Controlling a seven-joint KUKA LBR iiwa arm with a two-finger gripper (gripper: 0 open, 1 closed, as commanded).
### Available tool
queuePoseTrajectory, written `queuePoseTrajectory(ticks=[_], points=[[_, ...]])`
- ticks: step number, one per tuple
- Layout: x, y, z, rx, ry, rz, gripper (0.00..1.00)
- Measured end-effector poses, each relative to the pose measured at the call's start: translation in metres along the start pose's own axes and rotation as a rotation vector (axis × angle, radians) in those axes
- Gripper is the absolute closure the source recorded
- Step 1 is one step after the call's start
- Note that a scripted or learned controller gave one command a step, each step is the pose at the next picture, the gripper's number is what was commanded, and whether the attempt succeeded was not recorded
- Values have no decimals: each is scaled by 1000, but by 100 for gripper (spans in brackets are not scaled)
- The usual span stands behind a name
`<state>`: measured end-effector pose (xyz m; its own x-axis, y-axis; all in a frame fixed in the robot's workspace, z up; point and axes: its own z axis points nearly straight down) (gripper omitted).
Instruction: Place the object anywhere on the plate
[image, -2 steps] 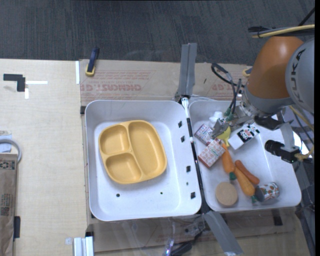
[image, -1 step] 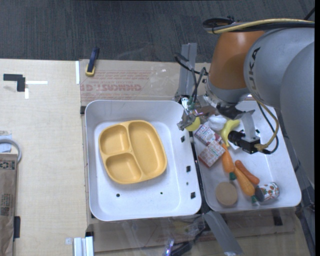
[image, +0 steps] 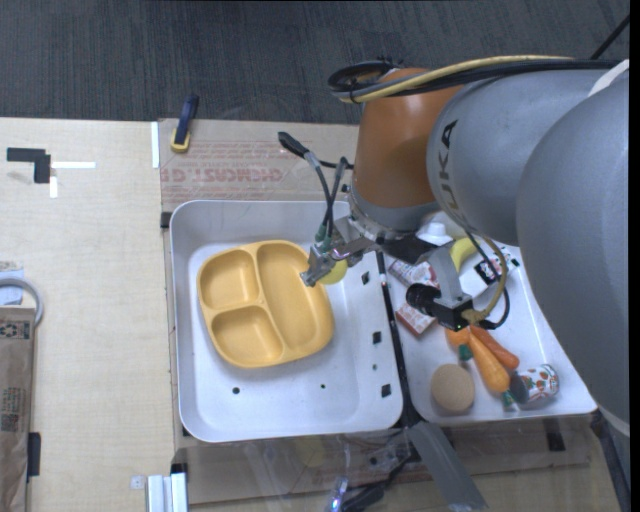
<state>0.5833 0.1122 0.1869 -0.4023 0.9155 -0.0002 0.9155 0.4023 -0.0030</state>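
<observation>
Your gripper (image: 322, 262) clasps a small yellow-green object (image: 336, 268) at the yellow three-compartment plastic plate's (image: 262, 302) right rim; orange carrots (image: 487, 358) lie well right.

Bulky grey arm (image: 540, 160) with orange band (image: 395, 140), black lettering and yellow cable (image: 470, 68).

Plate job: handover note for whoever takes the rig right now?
Gripper: low over the left bin, at the right rim of the yellow plate. A small yellow-green object sits right at its tip; whether the jaws are closed on it cannot be told.
Plate: three compartments, nothing in them, in the left bin.
Right bin: carrot, round tan ball, other items.
Done: object brought to the plate's edge.
Left: get it onto the plate and confirm it rests there.
</observation>
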Motion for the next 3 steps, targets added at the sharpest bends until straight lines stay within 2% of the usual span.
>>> queuePoseTrajectory(ticks=[1, 2, 3], points=[[24, 17, -12, -1, -1, -127, 100], [23, 28, -40, -2, -2, -197, 100], [12, 30, -42, -2, -2, -322, 100]])
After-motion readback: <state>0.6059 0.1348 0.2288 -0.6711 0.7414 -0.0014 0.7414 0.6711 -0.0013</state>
